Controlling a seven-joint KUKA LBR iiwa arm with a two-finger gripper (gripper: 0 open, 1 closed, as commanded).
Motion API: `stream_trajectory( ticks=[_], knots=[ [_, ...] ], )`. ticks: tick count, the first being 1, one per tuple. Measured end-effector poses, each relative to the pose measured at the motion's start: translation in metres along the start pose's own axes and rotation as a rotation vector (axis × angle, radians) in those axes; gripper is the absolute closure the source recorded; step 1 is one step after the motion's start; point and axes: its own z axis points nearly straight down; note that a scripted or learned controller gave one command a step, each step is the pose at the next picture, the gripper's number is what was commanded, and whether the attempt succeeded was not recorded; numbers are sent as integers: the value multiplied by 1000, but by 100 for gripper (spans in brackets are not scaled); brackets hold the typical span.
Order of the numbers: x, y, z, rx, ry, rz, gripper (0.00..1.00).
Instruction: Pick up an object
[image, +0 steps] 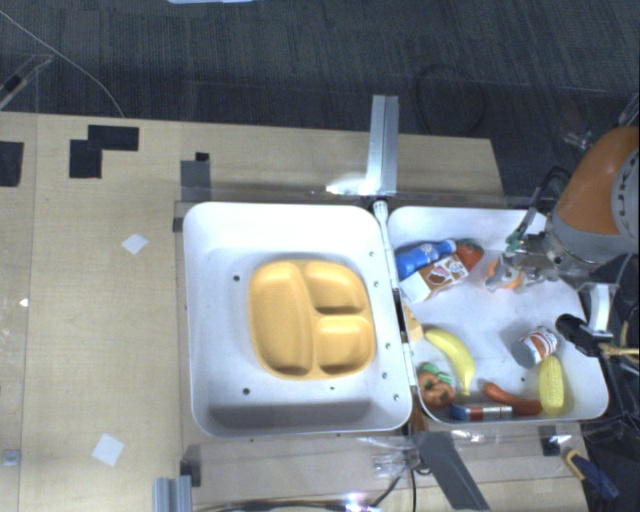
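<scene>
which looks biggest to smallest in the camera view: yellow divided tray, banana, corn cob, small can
1. yellow divided tray
2. banana
3. corn cob
4. small can
The corn cob and can look close in size, so that order is unsure.

Bright even overhead light, soft shadow inside left bin (215, 405), small glare spots near bottom edge, slightly soft focus

This is a robotics lab or test cell, not a home. A pale wooden surface (90, 330) carries two shallow white bins (200, 330) fixed between metal brackets (384, 140). Black marker patches (100, 148) sit on the board, loose cables (60, 70) trail over dark carpet (300, 50), and a grey-and-orange industrial arm (600, 190) reaches in.
</scene>
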Motion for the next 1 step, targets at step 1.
stream_trajectory(
  ticks=[1],
  knots=[
    [78,-10,-99,0,4,172,100]
  ],
)
